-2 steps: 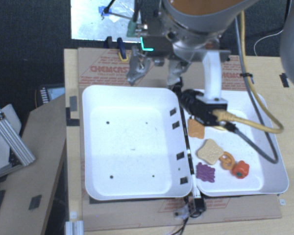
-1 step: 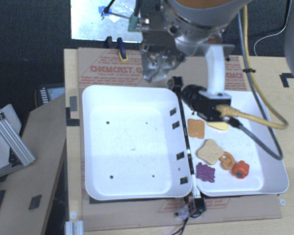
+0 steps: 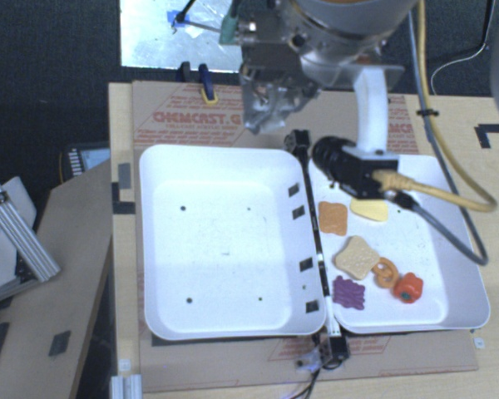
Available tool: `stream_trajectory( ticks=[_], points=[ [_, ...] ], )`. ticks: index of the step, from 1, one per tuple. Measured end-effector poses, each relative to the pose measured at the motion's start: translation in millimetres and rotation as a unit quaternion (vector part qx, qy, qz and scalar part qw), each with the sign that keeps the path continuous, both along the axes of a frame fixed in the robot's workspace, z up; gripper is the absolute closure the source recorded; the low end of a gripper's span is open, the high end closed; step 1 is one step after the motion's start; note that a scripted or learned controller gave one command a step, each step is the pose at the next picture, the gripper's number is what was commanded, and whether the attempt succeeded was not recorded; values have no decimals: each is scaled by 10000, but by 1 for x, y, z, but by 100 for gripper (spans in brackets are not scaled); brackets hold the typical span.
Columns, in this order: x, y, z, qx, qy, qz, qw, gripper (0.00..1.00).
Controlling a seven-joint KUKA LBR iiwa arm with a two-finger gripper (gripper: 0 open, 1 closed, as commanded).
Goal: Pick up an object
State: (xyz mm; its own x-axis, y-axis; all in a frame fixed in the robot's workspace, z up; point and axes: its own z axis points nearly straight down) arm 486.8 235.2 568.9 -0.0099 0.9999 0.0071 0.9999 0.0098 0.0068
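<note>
The end effector (image 3: 270,110) hangs behind the right bin (image 3: 457,306); its state I cannot tell. The bread slice (image 3: 357,258) lies touching the pretzel (image 3: 385,273), so a grasp could slip.

Even, fairly bright overhead light; white bins (image 3: 224,248) slightly washed out, soft faint shadows. Shiny panel (image 3: 175,19) at upper left glares. Arm (image 3: 316,15) at top centre is blurred; overall image soft, low-res.
</note>
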Motion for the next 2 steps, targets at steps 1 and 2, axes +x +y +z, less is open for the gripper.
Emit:
stream_trajectory(
  ticks=[1,2],
  points=[
    [0,0,11,8,-9,9,10000,100],
    [0,0,22,15,-16,19,10000,100]
  ],
)
